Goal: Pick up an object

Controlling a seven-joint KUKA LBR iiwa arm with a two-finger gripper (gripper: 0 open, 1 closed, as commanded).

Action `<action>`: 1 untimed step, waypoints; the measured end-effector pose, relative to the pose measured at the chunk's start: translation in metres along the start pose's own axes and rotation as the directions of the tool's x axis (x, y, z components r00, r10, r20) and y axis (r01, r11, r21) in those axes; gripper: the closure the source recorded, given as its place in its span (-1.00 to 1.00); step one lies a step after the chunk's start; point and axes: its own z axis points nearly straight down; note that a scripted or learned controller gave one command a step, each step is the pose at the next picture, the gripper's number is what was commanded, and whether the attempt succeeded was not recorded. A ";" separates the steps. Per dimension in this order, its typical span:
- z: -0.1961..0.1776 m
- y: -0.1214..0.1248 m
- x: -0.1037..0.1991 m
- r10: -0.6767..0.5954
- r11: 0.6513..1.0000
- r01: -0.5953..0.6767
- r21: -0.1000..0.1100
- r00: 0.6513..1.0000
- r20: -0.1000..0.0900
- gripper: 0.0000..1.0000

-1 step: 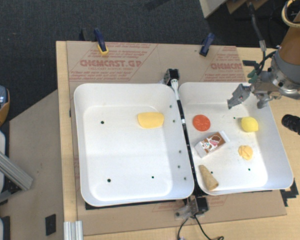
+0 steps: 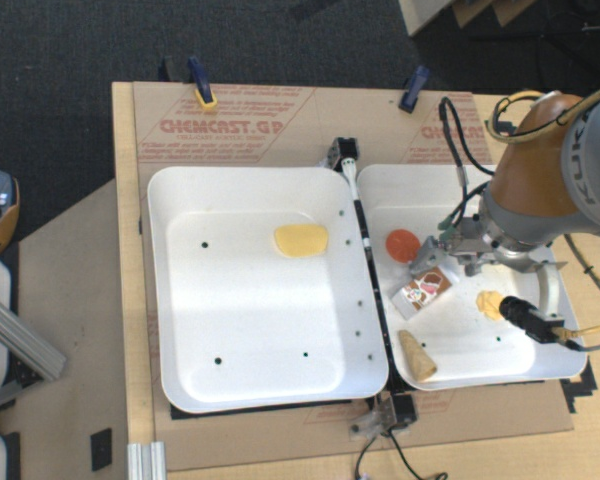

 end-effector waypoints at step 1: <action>0.033 0.034 0.021 -0.003 1.000 0.003 -0.016 1.000 0.004 -1.00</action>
